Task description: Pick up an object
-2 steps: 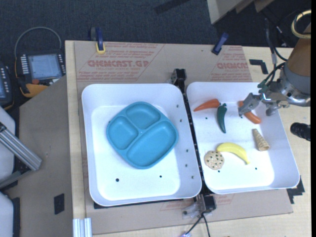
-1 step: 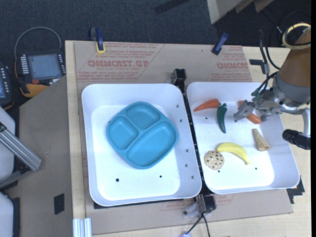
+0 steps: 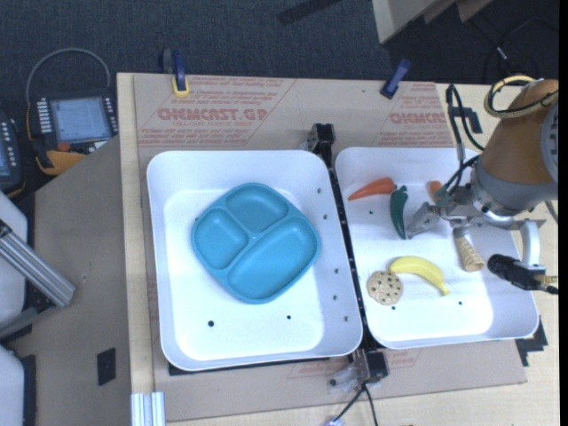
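Nearest in the right bin: a round cookie at 7 o'clock, with a yellow banana just beside it at 6 o'clock. Farther in, a tan cylinder at 3 o'clock. Gripper low over the bin's middle, pointing toward 9 o'clock, its tip right against the green pepper at 10 o'clock. Cannot tell whether spread or closed; nothing seen clamped. Beyond, an orange carrot at 11 o'clock. In the left bin, 1 blue divided plate.

Likely target: the green pepper. For a sound grasp:
- Centre over the pepper's waist, not its stem end.
- Straddle its narrow width.
- Go down fully before closing, since the skin looks slick.
- Lift straight up, clear of the bin wall at 9 o'clock.
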You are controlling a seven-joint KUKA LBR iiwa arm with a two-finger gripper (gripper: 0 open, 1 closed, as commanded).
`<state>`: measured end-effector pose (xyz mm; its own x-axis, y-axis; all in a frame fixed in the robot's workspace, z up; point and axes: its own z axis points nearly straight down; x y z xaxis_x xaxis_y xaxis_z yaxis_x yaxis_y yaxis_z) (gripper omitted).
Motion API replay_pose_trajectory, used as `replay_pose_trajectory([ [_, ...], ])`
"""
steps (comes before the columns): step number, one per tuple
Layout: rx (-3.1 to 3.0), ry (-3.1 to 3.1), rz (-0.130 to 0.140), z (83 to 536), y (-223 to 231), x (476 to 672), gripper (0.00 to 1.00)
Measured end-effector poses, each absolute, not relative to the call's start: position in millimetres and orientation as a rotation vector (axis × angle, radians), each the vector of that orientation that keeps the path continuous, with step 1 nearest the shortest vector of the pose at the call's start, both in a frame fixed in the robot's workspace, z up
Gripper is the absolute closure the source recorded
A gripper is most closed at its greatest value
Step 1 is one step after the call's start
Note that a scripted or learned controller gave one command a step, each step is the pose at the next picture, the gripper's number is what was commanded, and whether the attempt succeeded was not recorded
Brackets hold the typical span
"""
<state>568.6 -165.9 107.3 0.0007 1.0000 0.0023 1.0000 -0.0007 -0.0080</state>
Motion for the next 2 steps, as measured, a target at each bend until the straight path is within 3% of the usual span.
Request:
replay_pose_trajectory([
  [1,-2.223,-2.222,-0.001,122,-166,571.1,1.00],
  [2,-2.227,-2.227,-0.005,177,-175,579.1,1.00],
])
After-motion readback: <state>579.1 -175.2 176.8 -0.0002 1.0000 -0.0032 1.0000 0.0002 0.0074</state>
